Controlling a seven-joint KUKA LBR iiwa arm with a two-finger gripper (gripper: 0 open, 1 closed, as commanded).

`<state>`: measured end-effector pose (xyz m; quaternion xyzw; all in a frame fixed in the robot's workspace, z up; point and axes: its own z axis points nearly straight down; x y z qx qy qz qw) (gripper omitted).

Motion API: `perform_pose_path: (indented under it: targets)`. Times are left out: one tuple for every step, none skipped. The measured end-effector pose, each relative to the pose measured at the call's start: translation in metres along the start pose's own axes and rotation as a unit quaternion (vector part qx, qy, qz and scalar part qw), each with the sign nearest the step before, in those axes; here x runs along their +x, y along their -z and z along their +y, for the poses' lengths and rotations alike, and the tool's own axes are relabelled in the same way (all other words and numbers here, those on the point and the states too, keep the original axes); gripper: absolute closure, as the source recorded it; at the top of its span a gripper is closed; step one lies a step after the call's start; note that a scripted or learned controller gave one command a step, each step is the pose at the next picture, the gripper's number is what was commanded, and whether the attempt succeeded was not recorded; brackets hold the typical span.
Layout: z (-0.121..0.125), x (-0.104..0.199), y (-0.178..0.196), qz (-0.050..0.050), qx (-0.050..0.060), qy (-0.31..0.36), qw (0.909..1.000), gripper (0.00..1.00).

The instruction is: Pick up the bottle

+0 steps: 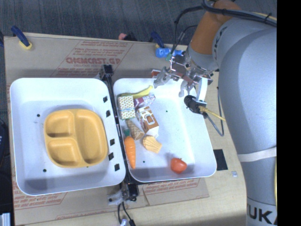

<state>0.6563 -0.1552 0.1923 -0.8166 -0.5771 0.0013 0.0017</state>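
In the right bin (pixel 197 140), the most likely bottle (pixel 148 120) is the small white piece with an orange-brown label. It lies on its side in the cluster along the bin's left wall, though at this resolution it could equally be a small carton. It is hemmed in: a checkered box (pixel 125 106) and a banana (pixel 142 92) sit just above it, and a cone-shaped toy (pixel 135 130) and a pale wedge (pixel 152 145) touch or nearly touch its lower end. The carrot (pixel 130 152) and tomato (pixel 178 165) lie farther off. It is probably a light, hollow plastic toy, stiff enough to squeeze but smooth and apt to roll or skid away on the slick bin floor. Taking it across its narrow width near the middle of the label looks safest, where the neighbours leave some room. The gripper (pixel 170 86) hangs over the bin's upper edge, spread wide with nothing between its fingers, well apart from the bottle. The left bin (pixel 28 93) holds a yellow divided tray (pixel 75 137).
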Motion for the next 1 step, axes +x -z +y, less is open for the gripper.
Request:
perform_pose_path:
  targets:
    - [0.0001, 0.0007, 0.0109, 0.000, 0.001, 0.004, 1.0000, 1.00]
